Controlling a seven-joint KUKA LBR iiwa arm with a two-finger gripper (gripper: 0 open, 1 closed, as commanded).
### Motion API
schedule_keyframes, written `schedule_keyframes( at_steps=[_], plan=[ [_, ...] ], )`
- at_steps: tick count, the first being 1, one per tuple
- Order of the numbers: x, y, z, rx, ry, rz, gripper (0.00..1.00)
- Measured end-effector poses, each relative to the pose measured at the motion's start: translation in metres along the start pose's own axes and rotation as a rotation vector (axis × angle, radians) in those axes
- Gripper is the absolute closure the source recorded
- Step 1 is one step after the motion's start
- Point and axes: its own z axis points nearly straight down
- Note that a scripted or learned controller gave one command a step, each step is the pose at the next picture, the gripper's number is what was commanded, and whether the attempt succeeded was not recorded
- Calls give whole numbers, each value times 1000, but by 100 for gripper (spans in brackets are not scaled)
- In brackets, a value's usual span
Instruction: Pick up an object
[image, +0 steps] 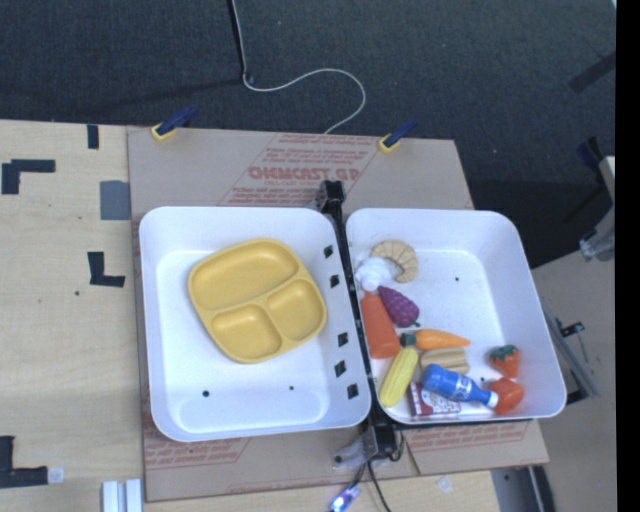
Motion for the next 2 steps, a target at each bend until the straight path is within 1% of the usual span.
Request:
schedule_keyframes(
  at_steps=[1,2],
  plan=[
    [-20,0,21,3,0,2,100],
    [-19,0,-31,-4,-1,-2,100]
  ],
)
